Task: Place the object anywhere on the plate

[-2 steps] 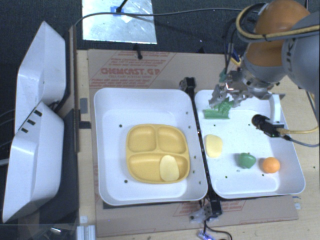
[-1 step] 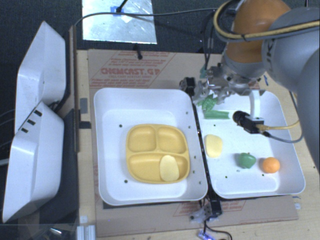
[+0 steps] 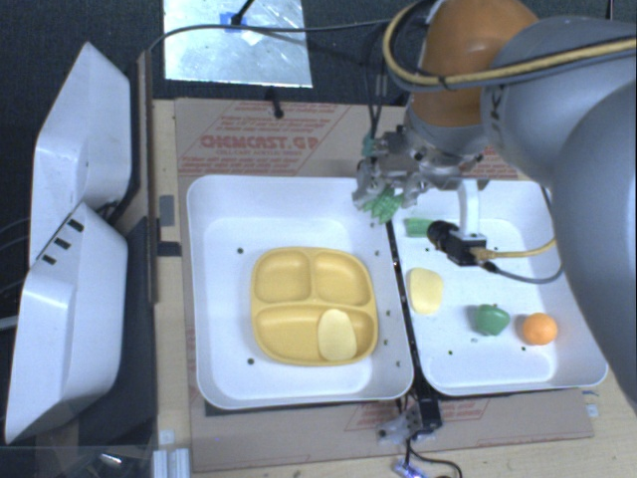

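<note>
Between the bins' far rims, hand (image 3: 383, 195) clamped on a green object (image 3: 381, 205), beyond the yellow plate (image 3: 315, 305).

The two white bins (image 3: 299, 386) are looking like smooth moulded plastic with a soft sheen, and the yellow divided plate (image 3: 267, 337) is showing a matt, slightly waxy plastic surface. Brown cardboard (image 3: 259, 137) printed with red letters is lying dull and papery under the bins, while a crinkled silvery sheet (image 3: 234, 28) behind it is glinting like foil. The arm's orange band (image 3: 468, 43) is shining glossy above smooth, satin grey casing (image 3: 577, 118).
</note>
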Robot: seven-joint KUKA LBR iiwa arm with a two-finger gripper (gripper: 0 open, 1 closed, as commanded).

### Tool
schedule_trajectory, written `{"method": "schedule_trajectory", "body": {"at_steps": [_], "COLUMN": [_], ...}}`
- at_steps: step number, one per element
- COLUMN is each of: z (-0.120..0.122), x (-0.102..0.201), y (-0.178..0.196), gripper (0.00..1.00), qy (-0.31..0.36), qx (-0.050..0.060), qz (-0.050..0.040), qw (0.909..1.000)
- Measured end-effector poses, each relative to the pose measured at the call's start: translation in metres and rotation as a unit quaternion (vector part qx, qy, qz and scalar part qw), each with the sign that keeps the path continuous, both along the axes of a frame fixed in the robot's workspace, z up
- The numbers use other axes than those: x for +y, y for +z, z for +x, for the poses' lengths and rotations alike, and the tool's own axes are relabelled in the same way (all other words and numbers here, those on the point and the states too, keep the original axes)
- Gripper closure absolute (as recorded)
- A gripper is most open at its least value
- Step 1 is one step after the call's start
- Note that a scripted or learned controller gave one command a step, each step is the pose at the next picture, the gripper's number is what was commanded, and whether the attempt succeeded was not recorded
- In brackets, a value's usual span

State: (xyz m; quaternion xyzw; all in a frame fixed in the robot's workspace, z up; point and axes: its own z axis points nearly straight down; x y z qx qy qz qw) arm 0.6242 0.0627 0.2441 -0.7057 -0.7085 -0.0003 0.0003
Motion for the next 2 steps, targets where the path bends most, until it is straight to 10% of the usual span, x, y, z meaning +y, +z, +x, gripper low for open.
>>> {"method": "schedule_trajectory", "body": {"at_steps": [1,2], "z": [0.0038,0.004], "x": [0.0477,0.0454], "y": [0.0022,0.0022], "gripper": [1.0,0.0], "qy": [0.0,-0.001], "qx": [0.0,0.0], "qz": [0.0002,-0.0004], "qw": [1.0,1.0]}}
